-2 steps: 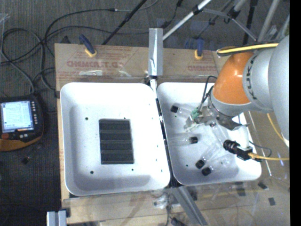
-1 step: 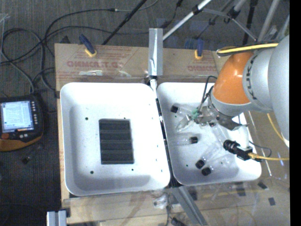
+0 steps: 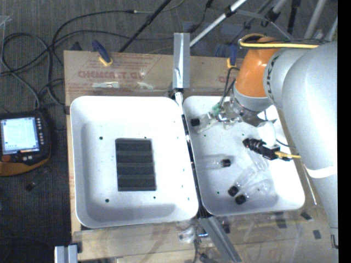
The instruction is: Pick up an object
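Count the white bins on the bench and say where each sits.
2. The left bin holds a dark ridged block; the right bin sits beside it, under the arm.

Wooden bench (image 3: 82,64), two white bins (image 3: 88,114) side by side

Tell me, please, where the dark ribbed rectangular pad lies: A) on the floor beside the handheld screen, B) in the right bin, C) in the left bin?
C: the dark ribbed pad lies flat on the floor of the left bin.

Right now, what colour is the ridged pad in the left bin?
Black, or very dark grey; the ridged pad shows plainly in the camera view.
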Motion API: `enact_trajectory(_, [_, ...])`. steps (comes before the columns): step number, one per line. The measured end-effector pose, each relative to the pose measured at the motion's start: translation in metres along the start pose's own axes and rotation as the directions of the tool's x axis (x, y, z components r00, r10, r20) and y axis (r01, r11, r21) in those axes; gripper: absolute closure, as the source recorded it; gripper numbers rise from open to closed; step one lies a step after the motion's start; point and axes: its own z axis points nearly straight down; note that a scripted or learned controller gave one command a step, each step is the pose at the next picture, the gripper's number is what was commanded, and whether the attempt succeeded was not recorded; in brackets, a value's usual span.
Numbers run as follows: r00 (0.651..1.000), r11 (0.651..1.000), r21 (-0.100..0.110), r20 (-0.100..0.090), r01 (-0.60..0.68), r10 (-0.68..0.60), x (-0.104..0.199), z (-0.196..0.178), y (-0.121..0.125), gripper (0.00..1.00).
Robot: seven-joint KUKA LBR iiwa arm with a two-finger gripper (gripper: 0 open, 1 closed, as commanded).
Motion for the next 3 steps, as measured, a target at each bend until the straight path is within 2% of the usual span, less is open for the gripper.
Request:
enact_trajectory(1, [1.0, 1.0, 0.0, 0.003, 0.001, -0.001, -0.0006, -0.0106, 0.0005, 1.0])
enact_trajectory(2, [1.0, 1.0, 0.0, 0.004, 0.001, -0.001, -0.0007, -0.0107, 0.0005, 0.0])
enact_trajectory(3, [1.0, 1.0, 0.003, 0.004, 0.0, 0.0, -0.0008, -0.019, 0.0, 1.0])
